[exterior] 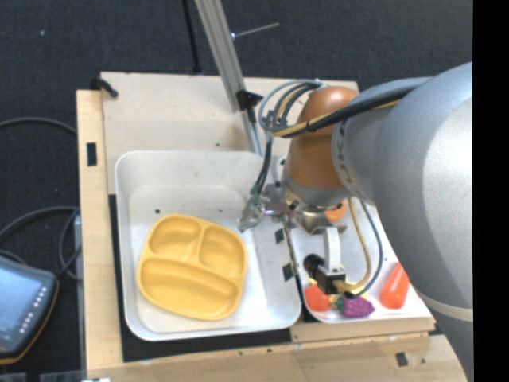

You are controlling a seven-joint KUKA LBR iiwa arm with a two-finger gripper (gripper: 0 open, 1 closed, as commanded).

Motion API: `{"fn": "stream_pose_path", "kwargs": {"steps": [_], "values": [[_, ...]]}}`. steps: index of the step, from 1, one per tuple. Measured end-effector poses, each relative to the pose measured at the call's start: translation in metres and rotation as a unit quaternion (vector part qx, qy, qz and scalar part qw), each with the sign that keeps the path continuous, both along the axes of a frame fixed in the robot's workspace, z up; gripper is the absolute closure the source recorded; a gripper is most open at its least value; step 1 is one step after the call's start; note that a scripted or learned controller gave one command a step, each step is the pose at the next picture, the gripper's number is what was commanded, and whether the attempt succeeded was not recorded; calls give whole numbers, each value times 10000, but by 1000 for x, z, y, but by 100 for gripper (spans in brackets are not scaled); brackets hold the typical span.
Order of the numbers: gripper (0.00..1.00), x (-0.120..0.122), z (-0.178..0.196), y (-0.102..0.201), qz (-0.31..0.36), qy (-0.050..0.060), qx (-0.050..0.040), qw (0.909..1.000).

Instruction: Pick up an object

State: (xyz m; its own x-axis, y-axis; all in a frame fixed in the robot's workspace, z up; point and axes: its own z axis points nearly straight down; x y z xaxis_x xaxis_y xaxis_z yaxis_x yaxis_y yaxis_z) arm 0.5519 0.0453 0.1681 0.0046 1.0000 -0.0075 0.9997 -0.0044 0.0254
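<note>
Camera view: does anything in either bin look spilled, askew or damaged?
Nothing stands out. The yellow divided plate lies flat in the left bin, only slightly turned against its walls. The purple grapes and an orange piece sit inside the right bin, most of which the arm hides.

1. The left bin [131, 183] reads white on my screen, with a few small dark specks on its floor.
2. The divided plate [191, 267] is a plain, even yellow.
3. The right bin [407, 310] is white too.
4. I see the grape bunch [358, 307] as purple.
5. The tapered piece [395, 286] is orange-red, and the rounded piece [316, 298] is a deeper red-orange.
6. The arm [421, 157] is grey, and its band [318, 146] is a glossy orange-brown.
7. The bench [159, 111] is pale tan, and the floor [79, 22] is near black.
8. The handset [20, 305] is dark grey with an orange edge.
</note>
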Motion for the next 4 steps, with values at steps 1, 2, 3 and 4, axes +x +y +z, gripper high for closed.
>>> {"fn": "stream_pose_path", "kwargs": {"steps": [1,2,3,4], "values": [[100,1,10,-6,-21,-17,-42,10000],[0,1,9,-2,16,-6,-24,10000],[0,-4,-4,6,-35,-92,-64,9999],[0,-2,-7,8,-42,-104,-72,9999]]}}
